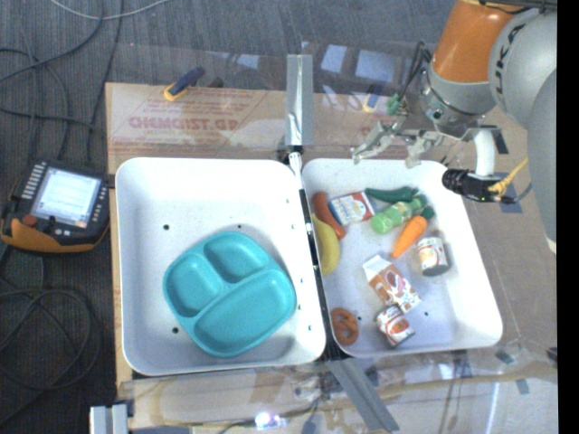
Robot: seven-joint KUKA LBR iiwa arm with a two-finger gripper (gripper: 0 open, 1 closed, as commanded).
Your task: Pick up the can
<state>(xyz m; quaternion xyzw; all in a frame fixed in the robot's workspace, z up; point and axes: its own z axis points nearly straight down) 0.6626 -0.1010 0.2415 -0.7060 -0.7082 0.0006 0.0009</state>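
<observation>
Dark carpet with loose cables surrounds the worktop point(136, 120), which carries two shallow white bins side by side. To your left of the worktop, a handheld control pendant point(56, 204) with a lit screen rests on the floor.

Refer to the left bin point(145, 188) first. It contains one teal divided plate point(230, 292) (three compartments), lying toward the lower right of the bin floor.

Refer next to the right bin point(475, 319). Locate the can point(432, 256) on the right side of this bin; it lies tilted, just below the tip of the carrot point(409, 234). Two further small containers, one at point(393, 287) and one at point(395, 325), lie near the lower middle of the bin. A pretzel point(344, 325) sits beside the lower one. A banana point(327, 247) lies along the left wall, with a red sausage-shaped item point(327, 212) just above it. A small carton point(352, 208), a dark green vegetable point(392, 193) and a light green item point(389, 218) occupy the upper part of the bin.

Check the arm point(475, 34), which enters from the right with its orange band visible. The end effector point(395, 143) hangs over the upper rim of the right bin, well apart from the can. Its fingers are spread open, and nothing sits between them.
</observation>
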